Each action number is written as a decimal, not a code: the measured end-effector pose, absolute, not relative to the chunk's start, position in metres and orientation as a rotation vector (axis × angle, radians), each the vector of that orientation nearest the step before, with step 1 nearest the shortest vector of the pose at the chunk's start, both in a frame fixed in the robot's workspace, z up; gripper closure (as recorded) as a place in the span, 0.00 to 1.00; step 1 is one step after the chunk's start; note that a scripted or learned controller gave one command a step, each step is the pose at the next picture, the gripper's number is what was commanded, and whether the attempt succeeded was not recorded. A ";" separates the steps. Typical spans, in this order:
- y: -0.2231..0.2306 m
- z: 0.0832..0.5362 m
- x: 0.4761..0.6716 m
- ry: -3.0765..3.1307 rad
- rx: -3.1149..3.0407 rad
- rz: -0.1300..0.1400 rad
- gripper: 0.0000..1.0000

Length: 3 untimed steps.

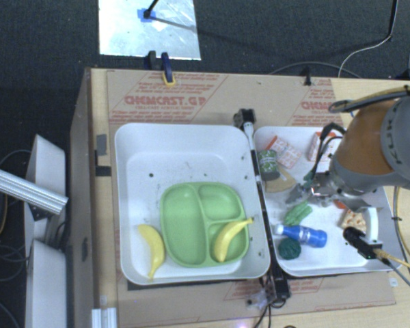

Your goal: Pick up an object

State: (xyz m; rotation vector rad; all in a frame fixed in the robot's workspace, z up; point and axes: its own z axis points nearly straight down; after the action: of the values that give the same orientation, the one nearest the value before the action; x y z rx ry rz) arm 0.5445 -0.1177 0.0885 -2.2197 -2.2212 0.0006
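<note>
Hand [303, 191] low over the right bin [331, 257], near its middle, with the green toy [298, 214] just beside and below it; from this slant contact cannot be confirmed. Whether the hand is apart or together cannot be told, since the wrist and its fittings mask the tip. Nothing is visibly clamped in it. The green toy looks the likeliest target: a short, elongated, vegetable-shaped piece lying flat and tilted on the bin floor. Judged light, probably hollow plastic or foam, smooth and a little slippery, not fragile. Best hold looks to be across its narrow middle, closing square to the long axis so it does not squirt out endwise. The blue bottle [306, 236] lies on its side just below the toy, and a dark green ball [289, 249] sits next to the bottle's cap end. Both are close enough to get nudged on descent. Further up the same bin are a red-and-white packet [285, 152], a dark can [267, 161] and a tan disc [281, 181], all well clear of the toy. A cracker-like wedge [354, 219] lies to the right. The arm [369, 145] comes in from the right, its orange band above the wrist, the forearm angled down toward the bin centre. The left bin [184, 156] holds a green plate [184, 214] and two bananas [152, 248], well apart from the hand. Both bins rest on the table [191, 94].
</note>
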 end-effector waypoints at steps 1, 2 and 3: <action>-0.094 0.084 0.526 -2.224 -2.218 -0.001 0.00; -0.121 0.085 0.654 -2.228 -2.218 -0.001 0.00; -0.208 0.085 0.601 -2.224 -2.222 0.001 0.00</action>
State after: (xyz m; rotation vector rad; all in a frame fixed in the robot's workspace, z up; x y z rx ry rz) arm 0.6014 -0.2083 0.0848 -2.2218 -2.2244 0.0014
